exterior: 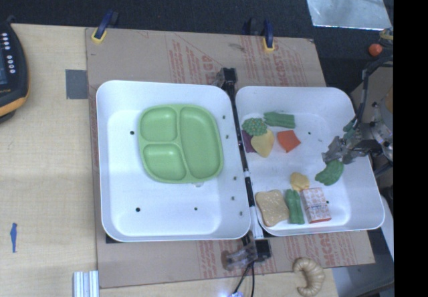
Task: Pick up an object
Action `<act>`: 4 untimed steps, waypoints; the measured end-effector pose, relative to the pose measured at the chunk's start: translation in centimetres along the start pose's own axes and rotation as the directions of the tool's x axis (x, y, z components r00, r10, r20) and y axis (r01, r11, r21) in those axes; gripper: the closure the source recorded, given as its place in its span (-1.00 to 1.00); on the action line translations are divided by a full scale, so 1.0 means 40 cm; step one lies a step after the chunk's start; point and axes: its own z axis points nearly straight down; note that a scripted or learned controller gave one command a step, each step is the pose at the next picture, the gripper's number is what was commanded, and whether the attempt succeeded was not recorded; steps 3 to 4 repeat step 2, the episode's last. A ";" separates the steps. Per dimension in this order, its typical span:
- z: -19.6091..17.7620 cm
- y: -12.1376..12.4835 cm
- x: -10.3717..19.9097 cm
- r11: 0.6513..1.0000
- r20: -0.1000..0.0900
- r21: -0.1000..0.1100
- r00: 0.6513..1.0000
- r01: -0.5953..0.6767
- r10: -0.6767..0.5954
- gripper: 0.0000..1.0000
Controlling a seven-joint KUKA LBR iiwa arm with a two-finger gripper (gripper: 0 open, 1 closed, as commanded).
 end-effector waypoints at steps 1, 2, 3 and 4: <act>-0.063 0.130 0.204 1.000 -0.003 0.002 1.000 0.014 -0.014 1.00; -0.062 0.139 0.401 1.000 -0.003 0.006 1.000 0.015 -0.015 1.00; -0.062 0.139 0.401 1.000 -0.003 0.006 1.000 0.015 -0.015 1.00; -0.062 0.139 0.401 1.000 -0.003 0.006 1.000 0.015 -0.015 1.00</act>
